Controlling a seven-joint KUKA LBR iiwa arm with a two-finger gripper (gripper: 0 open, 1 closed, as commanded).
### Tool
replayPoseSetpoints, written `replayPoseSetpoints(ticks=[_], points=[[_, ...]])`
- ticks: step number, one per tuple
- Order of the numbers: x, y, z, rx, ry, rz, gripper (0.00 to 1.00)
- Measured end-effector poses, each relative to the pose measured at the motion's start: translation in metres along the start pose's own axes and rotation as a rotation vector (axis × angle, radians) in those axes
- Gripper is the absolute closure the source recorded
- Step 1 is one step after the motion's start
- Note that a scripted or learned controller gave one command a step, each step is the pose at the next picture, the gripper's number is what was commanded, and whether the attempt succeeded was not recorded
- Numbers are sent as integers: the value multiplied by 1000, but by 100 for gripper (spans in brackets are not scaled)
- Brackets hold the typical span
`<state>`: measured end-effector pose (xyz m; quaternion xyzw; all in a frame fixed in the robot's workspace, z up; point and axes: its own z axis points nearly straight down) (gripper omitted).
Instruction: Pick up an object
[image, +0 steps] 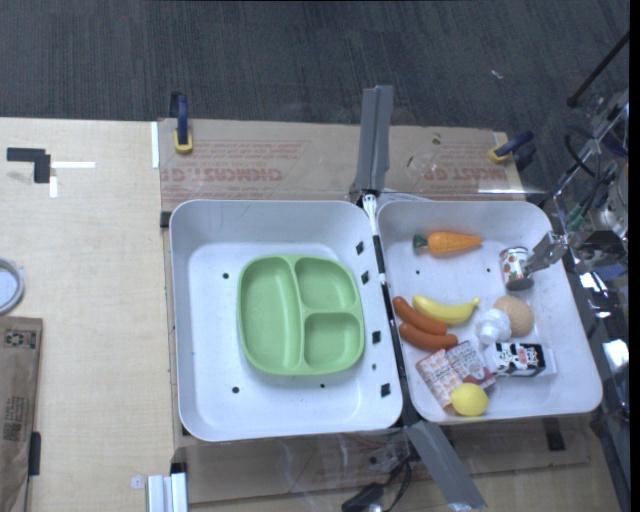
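The right bin (560, 395) holds several toy foods. An orange carrot (452, 241) lies at the back, with a small red and white can (513, 266) to its right. A yellow banana (446, 308) sits in the middle above two red sausages (424, 325). A white garlic bulb (492, 325) and a tan round piece (516, 314) lie right of them. Near the front are a black and white carton (520, 358), a pink packet (450, 367) and a yellow lemon (469, 400). My gripper (548, 252) reaches in from the right edge, just right of the can.
The left bin (200, 300) carries a green divided plate (300, 314) in its middle. A grey post (375, 140) rises behind the seam between the bins. Clamps (180, 135) hold cardboard at the back. Cables and arm parts (600, 220) crowd the right edge.
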<state>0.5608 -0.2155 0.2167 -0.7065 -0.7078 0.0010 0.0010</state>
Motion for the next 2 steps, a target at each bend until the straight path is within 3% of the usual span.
replayPoseSetpoints(ticks=[1,2], points=[[4,45,115,-2,8,17,0],[9,79,125,-3,3,-18,0]])
